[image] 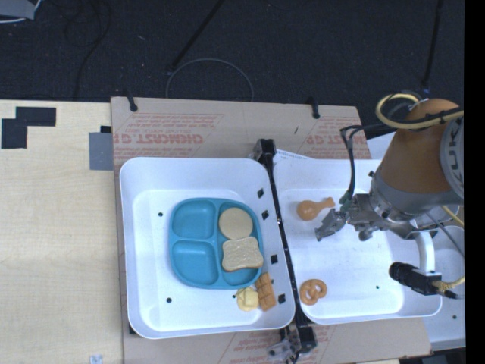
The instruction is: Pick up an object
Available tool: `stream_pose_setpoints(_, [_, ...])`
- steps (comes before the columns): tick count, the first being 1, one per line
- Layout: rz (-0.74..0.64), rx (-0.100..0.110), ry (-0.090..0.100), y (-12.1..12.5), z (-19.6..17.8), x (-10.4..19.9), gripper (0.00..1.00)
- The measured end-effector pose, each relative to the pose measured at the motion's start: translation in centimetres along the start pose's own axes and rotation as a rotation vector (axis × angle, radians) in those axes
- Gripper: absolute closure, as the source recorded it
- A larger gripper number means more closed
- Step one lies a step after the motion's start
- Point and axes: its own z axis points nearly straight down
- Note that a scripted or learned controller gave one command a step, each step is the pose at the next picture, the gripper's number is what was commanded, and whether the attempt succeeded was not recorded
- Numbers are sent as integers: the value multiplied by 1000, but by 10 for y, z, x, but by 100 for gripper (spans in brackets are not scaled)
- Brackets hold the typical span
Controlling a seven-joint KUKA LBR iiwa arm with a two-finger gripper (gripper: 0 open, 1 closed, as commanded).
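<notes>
Over the right bin (379, 305) hangs the arm, its pincer (331, 226) lowered close beside a tan drumstick-shaped toy (313, 208) that lies near the bin's upper left; whether the pincer is released or clenched cannot be made out from this slanted view, and nothing can be seen caught in it. That closeness suggests the drumstick is the likely target, since it lies alone on bare white floor with room around it for a grasp. A pretzel-shaped piece (313, 290) rests well apart, near the same bin's front wall, harder to reach cleanly because of the rim. The left bin (144, 203) holds a blue divided plate (197, 249) carrying a round patty (235, 222) and a bread slice (242, 255) in separate compartments, with small yellow and orange pieces (256, 296) just off its lower corner. Both bins sit side by side on the cardboard-covered surface (197, 131), so either lies within the arm's sweep.
</notes>
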Motion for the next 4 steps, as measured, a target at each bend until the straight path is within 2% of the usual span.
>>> stream_pose_setpoints(1, [-1, -11, -2, 3, -5, 0, 0])
stream_pose_setpoints(2, [1, -4, 0, 4, 47, 10, 0])
stream_pose_setpoints(3, [0, -10, -1, 4, 97, 10, 0])
stream_pose_setpoints(4, [7, -10, -1, 4, 84, 8, 100])
